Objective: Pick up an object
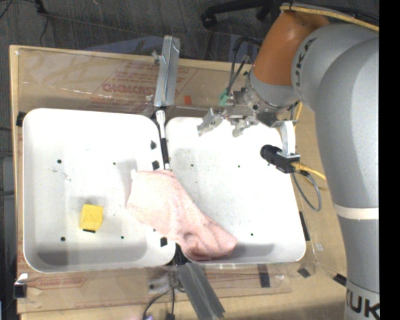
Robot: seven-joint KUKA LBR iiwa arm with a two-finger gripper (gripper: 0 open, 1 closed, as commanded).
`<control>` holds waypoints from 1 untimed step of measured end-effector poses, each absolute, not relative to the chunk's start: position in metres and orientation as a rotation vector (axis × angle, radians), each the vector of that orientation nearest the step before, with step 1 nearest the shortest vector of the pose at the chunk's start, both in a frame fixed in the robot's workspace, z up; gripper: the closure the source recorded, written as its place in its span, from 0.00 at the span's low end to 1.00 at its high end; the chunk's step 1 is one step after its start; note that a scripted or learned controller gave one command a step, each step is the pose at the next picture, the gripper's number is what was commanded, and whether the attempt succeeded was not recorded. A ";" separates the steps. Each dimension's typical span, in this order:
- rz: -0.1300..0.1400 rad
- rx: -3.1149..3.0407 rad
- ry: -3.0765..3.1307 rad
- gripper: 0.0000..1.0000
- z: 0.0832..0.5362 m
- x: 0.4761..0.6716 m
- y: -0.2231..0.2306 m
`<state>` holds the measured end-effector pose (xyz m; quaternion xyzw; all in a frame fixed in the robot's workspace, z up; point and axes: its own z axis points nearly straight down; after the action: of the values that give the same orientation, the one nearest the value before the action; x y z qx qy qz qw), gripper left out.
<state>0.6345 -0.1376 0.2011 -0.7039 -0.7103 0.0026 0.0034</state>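
Pink cloth (179,213) draped across both bins, well below jaws (221,123)

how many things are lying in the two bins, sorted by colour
pink: 1, the cloth draped over the divider between the left bin and the right bin
yellow: 1, the small block in the left bin
total: 2
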 end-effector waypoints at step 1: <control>0.006 -2.135 -2.299 0.00 0.089 0.608 -0.119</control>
<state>0.6084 -0.1191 0.0895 -0.6806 -0.7327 0.0019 0.0022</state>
